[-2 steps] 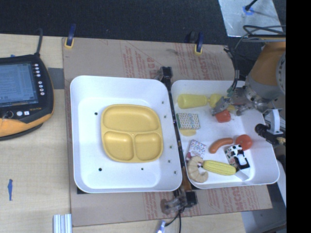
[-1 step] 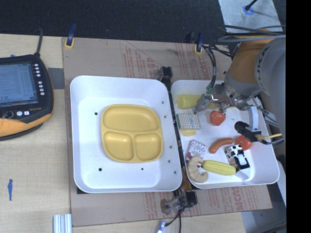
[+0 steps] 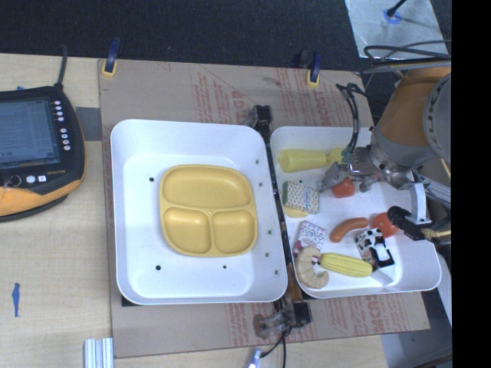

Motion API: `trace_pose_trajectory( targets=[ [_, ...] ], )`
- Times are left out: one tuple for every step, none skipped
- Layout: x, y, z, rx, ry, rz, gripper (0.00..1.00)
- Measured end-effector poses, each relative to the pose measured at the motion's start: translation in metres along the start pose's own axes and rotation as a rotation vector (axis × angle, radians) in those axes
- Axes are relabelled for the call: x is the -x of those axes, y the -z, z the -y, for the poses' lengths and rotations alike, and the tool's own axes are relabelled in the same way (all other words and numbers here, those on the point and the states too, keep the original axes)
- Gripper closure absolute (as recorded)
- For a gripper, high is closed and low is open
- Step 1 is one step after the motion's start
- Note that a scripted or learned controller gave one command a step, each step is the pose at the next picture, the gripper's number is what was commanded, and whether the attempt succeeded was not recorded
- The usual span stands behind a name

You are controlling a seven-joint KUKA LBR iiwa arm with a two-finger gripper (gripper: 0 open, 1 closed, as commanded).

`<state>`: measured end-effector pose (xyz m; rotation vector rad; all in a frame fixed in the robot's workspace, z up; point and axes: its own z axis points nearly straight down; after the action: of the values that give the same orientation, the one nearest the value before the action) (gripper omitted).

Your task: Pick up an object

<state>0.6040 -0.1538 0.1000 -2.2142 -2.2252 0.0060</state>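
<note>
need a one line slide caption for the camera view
KUKA arm's gripper over the right bin of toy food; yellow divided tray in the left bin.

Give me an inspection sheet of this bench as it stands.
Surface: brown board on a wooden bench, bearing two white bins side by side.
Job's things: right bin holds a yellow bottle, red piece, sausage, corn cob, patterned packet, black-and-white toy and more small items.
Clutter: left bin holds a yellow divided tray.
Grippers: gripper low over the right bin, at the red piece; grasp cannot be judged.
Cables: black cable loops along the arm; wires at the front edge of the board.
Surroundings: orange-cased control tablet at left; clamps on the board's far edge.
</note>
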Motion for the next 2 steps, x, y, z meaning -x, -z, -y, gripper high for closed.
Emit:
trace_pose_trajectory(
  targets=[
    [0.059,0.071,-0.04,0.004,-0.002,0.0,0.0],
    [0.023,-0.009,-0.013,-0.001,0.001,-0.001,0.0]
  ],
)
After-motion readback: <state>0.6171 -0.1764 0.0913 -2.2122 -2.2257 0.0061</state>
